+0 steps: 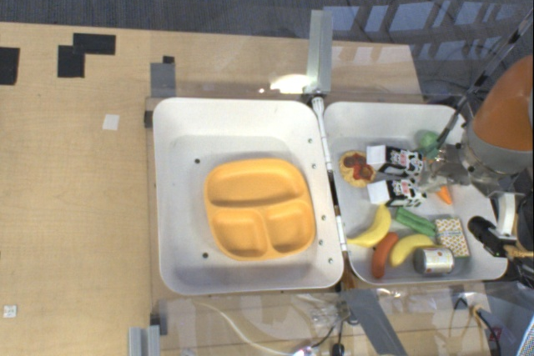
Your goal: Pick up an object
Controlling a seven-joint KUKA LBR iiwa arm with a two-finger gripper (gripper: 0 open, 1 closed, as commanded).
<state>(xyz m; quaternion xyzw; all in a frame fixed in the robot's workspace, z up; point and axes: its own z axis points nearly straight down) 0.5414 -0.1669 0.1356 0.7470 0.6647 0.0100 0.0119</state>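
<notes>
The gripper (434,169) sits low over the upper middle of the right bin (359,114), carried by the arm (506,125) that enters from the right edge of the camera view. Its state cannot be read from this view; the wrist body covers it, and no object can be confirmed as gripped. The nearest candidates are 2 small black-and-white cartons: the upper carton (403,157) lies just left of the gripper, and the lower carton (404,193) lies just left and toward the near rim. Both have their long axis running roughly left to right. A green object (428,140) sits just beyond the gripper, partly hidden by it. Further toward the near rim lie 2 bananas (375,228), a green stick (415,222), a red sausage shape (383,253) and a silver can (434,260), all well apart from the gripper. The left bin (179,179) holds a yellow divided tray (259,208). Judgement: the shortest move to a target is a small shift left
</notes>
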